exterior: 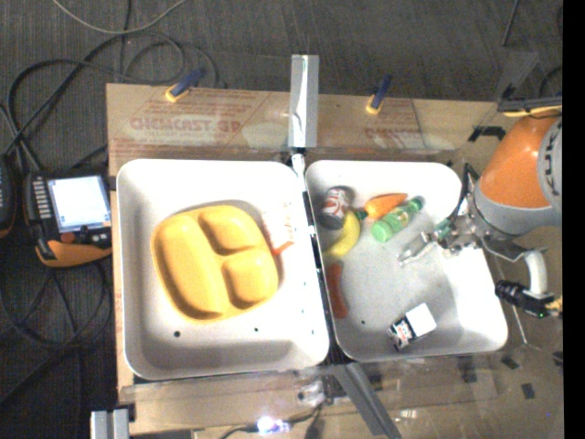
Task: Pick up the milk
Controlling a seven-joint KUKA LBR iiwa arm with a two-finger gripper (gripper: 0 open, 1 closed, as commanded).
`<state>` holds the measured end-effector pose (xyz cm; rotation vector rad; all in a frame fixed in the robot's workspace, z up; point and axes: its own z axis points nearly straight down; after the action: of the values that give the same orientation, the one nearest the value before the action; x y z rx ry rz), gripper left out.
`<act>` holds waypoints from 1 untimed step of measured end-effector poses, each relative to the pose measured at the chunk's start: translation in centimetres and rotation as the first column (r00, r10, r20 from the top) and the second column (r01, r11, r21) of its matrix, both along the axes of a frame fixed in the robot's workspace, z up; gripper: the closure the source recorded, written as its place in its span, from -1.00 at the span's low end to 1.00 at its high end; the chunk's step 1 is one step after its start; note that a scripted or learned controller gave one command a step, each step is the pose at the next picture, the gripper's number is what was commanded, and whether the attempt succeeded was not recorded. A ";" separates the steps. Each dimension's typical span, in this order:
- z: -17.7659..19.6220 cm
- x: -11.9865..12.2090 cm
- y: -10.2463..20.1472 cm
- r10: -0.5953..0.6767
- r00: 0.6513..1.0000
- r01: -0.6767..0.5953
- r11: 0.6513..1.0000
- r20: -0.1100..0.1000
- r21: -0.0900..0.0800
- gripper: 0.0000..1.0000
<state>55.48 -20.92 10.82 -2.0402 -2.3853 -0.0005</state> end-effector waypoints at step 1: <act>3.6 -6.5 -1.0 -0.551 0.835 0.551 0.835 -0.004 0.002 -1.00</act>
<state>49.00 -21.94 14.46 -2.6360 -1.6955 -0.0017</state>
